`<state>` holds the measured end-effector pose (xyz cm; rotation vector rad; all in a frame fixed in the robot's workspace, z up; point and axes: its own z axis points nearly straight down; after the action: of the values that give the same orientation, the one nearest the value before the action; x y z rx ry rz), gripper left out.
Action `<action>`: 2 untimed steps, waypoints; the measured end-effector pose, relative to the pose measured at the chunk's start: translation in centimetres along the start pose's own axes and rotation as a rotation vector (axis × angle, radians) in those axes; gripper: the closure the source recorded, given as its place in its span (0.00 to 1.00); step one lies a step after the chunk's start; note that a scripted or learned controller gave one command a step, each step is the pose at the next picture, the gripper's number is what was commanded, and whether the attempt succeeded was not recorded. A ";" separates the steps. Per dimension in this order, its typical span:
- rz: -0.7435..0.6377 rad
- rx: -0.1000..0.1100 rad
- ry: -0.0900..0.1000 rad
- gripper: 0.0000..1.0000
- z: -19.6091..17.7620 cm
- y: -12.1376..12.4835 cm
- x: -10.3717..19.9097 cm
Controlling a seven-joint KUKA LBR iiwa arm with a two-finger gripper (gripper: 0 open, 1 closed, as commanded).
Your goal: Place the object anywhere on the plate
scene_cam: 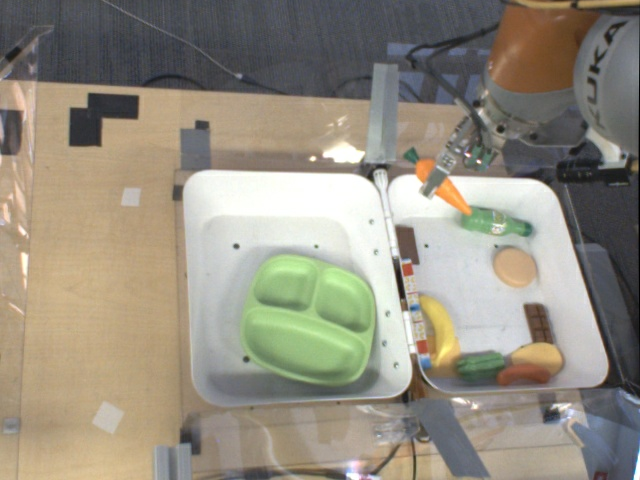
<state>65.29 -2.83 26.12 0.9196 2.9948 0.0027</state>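
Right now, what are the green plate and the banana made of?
The green plate looks like moulded plastic with a smooth matte finish: even colour, rounded dividers, soft sheen. The banana is probably toy plastic, glossy and uniformly yellow, though a rubbery material can't be ruled out.

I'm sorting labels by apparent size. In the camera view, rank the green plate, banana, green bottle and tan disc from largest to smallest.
1. Green plate, by far.
2. Banana and green bottle look about alike; I won't rank them.
3. Tan disc, smallest.

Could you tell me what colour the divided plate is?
Light green plate, seen clearly in the camera view.
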 end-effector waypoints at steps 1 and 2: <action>-0.374 0.000 0.006 1.00 5.7 -0.6 7.1; -0.441 -0.004 0.005 1.00 7.5 6.0 14.0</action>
<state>57.14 9.97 18.54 0.2429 3.1271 0.0081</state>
